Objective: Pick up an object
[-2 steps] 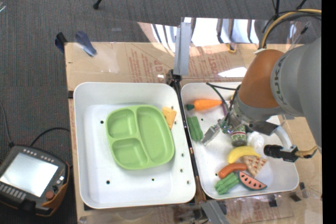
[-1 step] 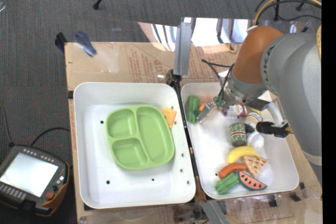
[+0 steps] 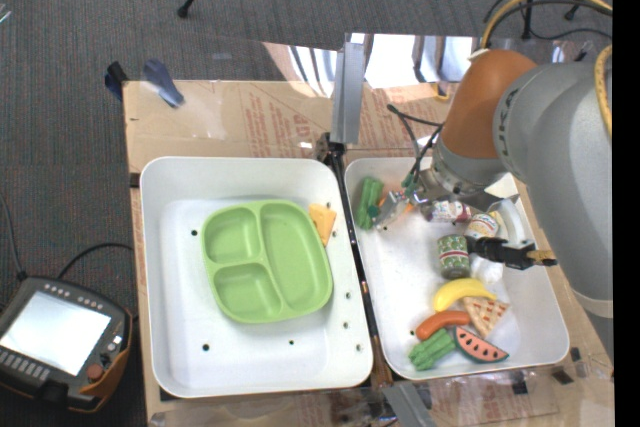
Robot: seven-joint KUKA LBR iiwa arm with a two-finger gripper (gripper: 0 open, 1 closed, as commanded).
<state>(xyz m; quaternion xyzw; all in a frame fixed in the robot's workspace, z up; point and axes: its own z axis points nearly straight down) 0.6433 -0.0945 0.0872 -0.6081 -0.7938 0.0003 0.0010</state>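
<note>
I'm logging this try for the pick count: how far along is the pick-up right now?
Done: the grey arm's gripper is down in the right white bin, beside the green toy vegetable at the bin's upper left corner. In hand: I see nothing gripped. Left: closing on an item and lifting it; the yellow toy banana and watermelon slice lie untouched.
</note>
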